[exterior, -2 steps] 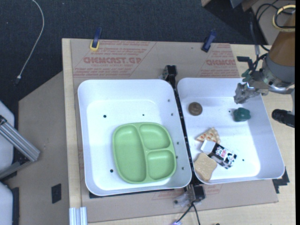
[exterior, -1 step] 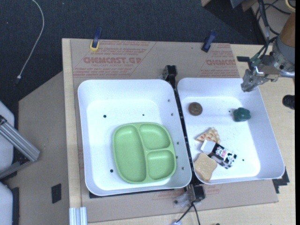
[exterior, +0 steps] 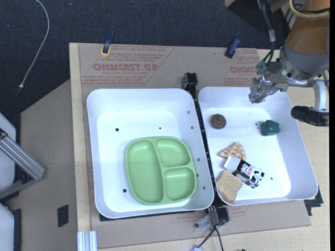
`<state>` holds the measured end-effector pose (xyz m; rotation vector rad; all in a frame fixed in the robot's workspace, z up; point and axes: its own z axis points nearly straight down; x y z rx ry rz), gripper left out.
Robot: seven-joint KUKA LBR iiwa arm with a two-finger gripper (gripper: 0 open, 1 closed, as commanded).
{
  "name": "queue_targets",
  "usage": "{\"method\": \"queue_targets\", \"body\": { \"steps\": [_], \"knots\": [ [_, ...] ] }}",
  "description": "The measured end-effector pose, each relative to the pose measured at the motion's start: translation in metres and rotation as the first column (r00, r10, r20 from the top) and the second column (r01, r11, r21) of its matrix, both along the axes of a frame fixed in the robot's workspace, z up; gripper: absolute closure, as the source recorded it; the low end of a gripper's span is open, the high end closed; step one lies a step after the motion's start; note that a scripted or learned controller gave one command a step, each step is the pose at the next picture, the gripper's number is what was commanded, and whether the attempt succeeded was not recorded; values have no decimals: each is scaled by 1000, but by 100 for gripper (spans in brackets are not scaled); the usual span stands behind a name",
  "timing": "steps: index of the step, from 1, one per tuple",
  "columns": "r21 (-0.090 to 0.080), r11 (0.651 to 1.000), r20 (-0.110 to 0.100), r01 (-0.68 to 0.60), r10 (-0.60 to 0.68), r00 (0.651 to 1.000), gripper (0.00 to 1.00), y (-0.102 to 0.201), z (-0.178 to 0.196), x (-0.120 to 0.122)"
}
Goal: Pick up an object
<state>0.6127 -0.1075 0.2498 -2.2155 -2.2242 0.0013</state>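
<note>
The gripper (exterior: 260,94) hangs over the right bin's (exterior: 298,187) far rim; whether it is clenched or released, I cannot tell. Nearest candidates below: a brown disc (exterior: 218,121) and green lump (exterior: 270,128), unheld.

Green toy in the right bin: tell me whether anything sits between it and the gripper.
Nothing visible does. The gripper hangs over the right bin's far edge, and the green toy lies just nearer the camera on bare bin floor. The brown disc sits off to the left, apart from that path.
</note>
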Motion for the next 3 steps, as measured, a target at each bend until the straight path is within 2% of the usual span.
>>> {"method": "queue_targets", "body": {
  "steps": [1, 2, 3],
  "knots": [
    [0, 1000, 5, -2, 2, 1000, 100, 53, -5, 17],
    [0, 1000, 2, -1, 1, 1000, 100, 99, -4, 16],
    [0, 1000, 5, -2, 2, 1000, 100, 156, 0, 25]
  ]
}}
